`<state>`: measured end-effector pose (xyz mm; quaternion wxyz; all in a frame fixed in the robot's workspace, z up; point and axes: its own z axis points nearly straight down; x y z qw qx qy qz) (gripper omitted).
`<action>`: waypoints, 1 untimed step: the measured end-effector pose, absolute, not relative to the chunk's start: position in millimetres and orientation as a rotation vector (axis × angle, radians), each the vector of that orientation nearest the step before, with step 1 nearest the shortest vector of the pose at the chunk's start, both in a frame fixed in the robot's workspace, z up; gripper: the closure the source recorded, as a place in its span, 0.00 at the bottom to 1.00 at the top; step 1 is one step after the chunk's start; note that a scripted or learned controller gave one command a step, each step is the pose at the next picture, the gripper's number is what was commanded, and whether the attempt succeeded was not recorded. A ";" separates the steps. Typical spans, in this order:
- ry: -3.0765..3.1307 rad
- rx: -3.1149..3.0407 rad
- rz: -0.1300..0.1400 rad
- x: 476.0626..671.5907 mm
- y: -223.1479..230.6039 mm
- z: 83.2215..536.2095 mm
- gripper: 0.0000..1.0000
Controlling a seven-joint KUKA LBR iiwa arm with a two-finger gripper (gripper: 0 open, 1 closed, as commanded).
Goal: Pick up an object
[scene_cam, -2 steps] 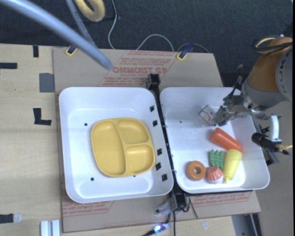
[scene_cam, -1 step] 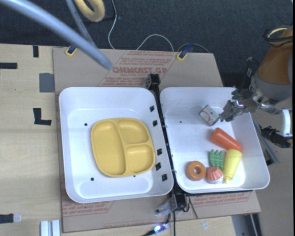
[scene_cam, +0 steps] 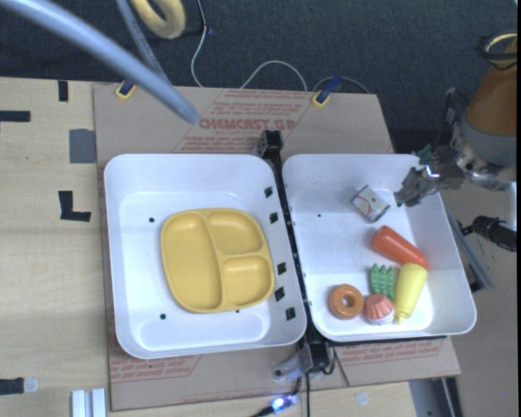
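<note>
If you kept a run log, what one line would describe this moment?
task: pick up object | pincer: above right white bin, holding nothing | nearest: small grey block | left bin: yellow divided plate

Two shallow white bins side by side on a cardboard sheet (scene_cam: 243,124) with red lettering, the left bin (scene_cam: 130,233) carrying a yellow divided plate (scene_cam: 215,259) (three compartments, lying flat, slightly turned), the right bin (scene_cam: 443,259) touching it along a black seam; a white cable (scene_cam: 243,76) loops behind, blue clip (scene_cam: 327,86) at the sheet's back edge, dark carpet (scene_cam: 356,24) beyond
</note>
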<state>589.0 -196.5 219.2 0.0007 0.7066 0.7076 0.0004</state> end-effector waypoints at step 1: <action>2.229 2.216 -0.001 599.3 -147.1 210.4 1.00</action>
